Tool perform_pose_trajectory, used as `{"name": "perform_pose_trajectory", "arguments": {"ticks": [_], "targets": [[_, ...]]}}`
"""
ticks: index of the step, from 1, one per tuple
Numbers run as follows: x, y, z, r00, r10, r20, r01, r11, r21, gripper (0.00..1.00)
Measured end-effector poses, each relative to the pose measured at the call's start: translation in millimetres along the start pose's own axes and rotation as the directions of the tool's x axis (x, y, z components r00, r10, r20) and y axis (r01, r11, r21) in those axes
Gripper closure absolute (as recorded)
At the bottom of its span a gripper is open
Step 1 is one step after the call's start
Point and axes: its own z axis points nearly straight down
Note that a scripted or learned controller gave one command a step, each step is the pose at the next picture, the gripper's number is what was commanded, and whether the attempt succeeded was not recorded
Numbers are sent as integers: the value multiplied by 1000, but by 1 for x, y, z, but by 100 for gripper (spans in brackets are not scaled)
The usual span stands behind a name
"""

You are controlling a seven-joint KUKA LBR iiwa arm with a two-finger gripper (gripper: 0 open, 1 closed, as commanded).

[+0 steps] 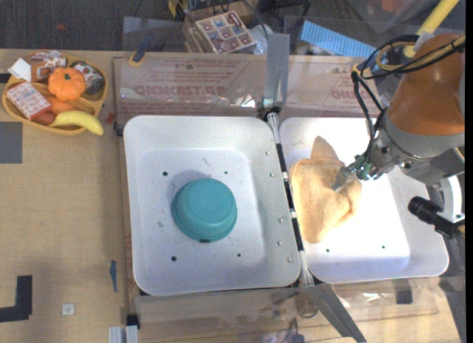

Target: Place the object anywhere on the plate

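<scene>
Claw (346, 180) of the grey arm sits low over the right side of the crumpled pale-orange cloth (321, 197), fingertips at or in the fabric; whether they are apart, together, or pinching cloth cannot be told from this slant, too small and blurred. Cloth lies in the left half of the right shallow white bin (384, 249), bunched, one corner poking up toward the far side, probably lifted where the claw meets it. Arm comes in from the right, angled down, likely going for a raised fold since flat fabric gives little to pinch. Target is the round teal plate (205, 208), seemingly upside down, sitting centre in the left shallow white bin (148, 149), well apart from the cloth, with the bin walls between. Cloth not yet on plate. Far left on the bench, a yellow dish of toy fruit (52, 94), unrelated.
</scene>
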Motion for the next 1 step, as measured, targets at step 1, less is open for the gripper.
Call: {"name": "perform_pose_trajectory", "arguments": {"ticks": [1], "targets": [[-1, 0, -4, 1000, 1, 0, -1, 1000, 0, 100]]}}
